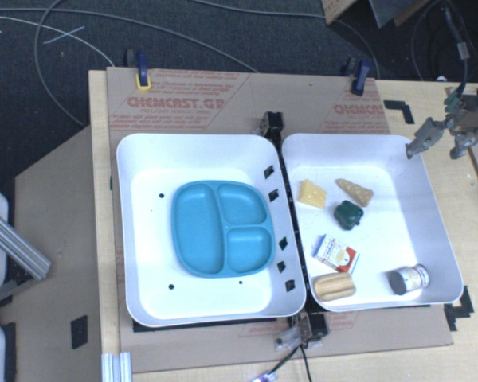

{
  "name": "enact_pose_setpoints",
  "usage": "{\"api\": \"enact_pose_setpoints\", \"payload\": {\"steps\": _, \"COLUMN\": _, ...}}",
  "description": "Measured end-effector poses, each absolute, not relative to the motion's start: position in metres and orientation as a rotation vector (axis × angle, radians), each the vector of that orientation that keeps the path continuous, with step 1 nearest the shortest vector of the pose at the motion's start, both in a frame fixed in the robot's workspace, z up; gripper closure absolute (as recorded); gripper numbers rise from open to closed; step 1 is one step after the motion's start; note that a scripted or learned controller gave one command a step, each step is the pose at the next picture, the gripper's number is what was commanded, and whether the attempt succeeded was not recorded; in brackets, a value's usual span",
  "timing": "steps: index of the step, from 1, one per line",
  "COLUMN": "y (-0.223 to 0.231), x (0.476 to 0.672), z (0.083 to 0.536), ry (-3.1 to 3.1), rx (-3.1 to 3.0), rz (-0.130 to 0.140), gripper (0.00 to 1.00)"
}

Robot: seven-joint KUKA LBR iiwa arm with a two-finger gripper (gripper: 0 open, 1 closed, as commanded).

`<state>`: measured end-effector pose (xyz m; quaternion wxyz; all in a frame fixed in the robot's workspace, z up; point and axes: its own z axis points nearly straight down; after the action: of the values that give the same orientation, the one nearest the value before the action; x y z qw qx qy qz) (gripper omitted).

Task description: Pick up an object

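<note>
Gripper [427, 138] hovers over the far right rim of the right white bin [439, 231]; whether it is apart or together I cannot tell. Near it in that bin lie a yellow wedge [355, 191] and a dark green lump [349, 214]

L bin [135, 213]: blue tray [221, 228] fills the middle; bare floor all round it, widest at top & left. R bin [430, 205]: six small items bunch in the left-centre & bottom: cheese [311, 193], wedge [355, 191], green lump [349, 214], red/white pack [334, 254], bread roll [334, 286], jar [408, 279]. Pack & roll sit close, little gap between. Jar stands apart, near the bottom-right rim. Top strip & right half are open floor.
</note>
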<state>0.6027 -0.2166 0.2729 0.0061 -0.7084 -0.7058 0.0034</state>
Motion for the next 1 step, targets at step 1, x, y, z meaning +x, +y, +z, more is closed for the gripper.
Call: {"api": "enact_pose_setpoints", "payload": {"steps": 1, "y": -0.2156, "x": 0.6050, "z": 0.2809, "ry": -2.222, "rx": -2.221, "rz": 0.000, "gripper": 0.00}}
